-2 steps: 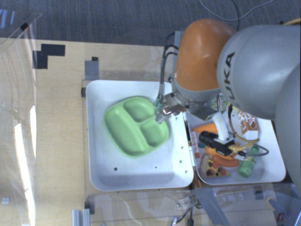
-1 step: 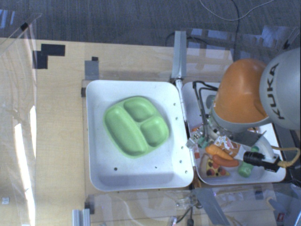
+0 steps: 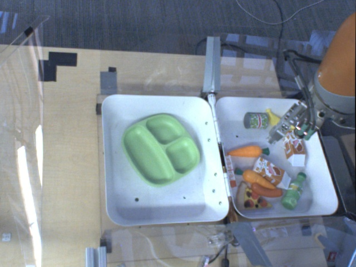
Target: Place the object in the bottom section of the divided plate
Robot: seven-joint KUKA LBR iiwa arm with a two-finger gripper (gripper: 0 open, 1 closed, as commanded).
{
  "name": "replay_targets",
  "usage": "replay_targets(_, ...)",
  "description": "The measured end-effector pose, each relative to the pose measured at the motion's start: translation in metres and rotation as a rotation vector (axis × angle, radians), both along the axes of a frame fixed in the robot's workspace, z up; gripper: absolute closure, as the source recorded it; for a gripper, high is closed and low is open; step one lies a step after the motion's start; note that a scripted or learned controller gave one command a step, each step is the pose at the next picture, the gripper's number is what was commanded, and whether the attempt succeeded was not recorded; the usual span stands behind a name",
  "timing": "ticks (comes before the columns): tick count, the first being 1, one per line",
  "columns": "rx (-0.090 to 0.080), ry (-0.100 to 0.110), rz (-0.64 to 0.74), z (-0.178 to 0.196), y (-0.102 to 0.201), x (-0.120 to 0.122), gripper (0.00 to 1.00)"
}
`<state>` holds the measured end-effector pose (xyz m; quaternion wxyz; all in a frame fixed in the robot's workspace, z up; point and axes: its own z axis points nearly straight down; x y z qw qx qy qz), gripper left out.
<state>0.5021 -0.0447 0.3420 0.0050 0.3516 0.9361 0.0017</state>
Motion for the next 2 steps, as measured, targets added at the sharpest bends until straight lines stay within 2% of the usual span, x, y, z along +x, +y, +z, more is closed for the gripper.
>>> replay_targets(1, 0.0, 0.003, 0.173, -0.092, 0.071, -0.013, 1.0)
replay_targets(2, 0.003, 0.005, 0.023, -0.091, 0.176, 0.027, 1.0)
